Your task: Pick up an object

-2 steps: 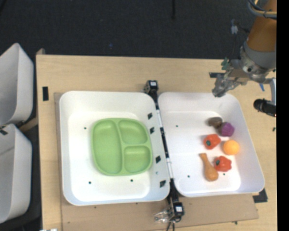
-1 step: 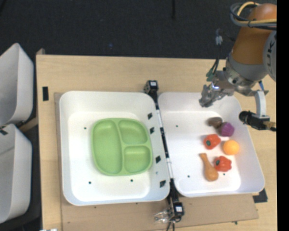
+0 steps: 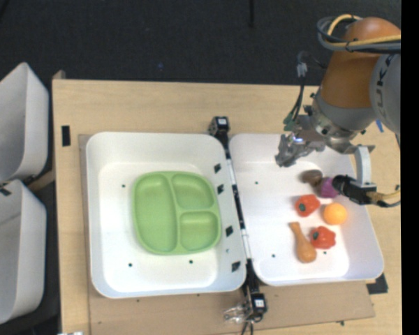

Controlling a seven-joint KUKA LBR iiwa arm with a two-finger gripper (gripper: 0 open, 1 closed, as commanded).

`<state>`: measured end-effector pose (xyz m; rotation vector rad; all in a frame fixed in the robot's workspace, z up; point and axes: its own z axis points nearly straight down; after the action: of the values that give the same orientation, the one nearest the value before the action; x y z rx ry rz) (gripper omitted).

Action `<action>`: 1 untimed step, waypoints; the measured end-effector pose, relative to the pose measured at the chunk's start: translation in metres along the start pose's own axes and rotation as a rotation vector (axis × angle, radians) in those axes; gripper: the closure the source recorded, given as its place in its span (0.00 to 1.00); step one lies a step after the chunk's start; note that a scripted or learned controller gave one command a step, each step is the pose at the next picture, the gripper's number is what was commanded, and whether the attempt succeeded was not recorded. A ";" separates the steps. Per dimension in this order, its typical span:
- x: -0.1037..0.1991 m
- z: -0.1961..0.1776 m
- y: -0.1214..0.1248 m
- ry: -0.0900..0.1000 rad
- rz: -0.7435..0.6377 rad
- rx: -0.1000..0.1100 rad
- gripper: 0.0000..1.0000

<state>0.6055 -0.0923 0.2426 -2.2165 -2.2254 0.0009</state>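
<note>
Five toys lie in the right bin (image 3: 265,257): squash (image 3: 302,243), red pepper (image 3: 322,237), orange (image 3: 335,214), tomato (image 3: 306,205), purple piece (image 3: 326,186). Left bin (image 3: 112,271) holds a green plate (image 3: 174,211). Farther back, the arm (image 3: 353,68) angles down; gripper (image 3: 288,153) hovers above the right bin's far edge, jaw state unclear.

Arm (image 3: 359,61): KUKA iiwa, one unit. Upper link carried a rounded orange band, glossy, with a pale highlight on top; grey casing lay beside and below it, with part of a dark letter marking at its right side. Grey and dark cables looped over the orange section, and thin dark leads ran down the left side. Wrist flange was grey metal. Gripper (image 3: 288,155): small, grey, metallic, with dark detailing
</note>
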 end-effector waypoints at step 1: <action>0.040 0.003 -0.012 0.001 -0.001 0.000 1.00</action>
<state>0.5928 -0.0520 0.2391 -2.2154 -2.2257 0.0002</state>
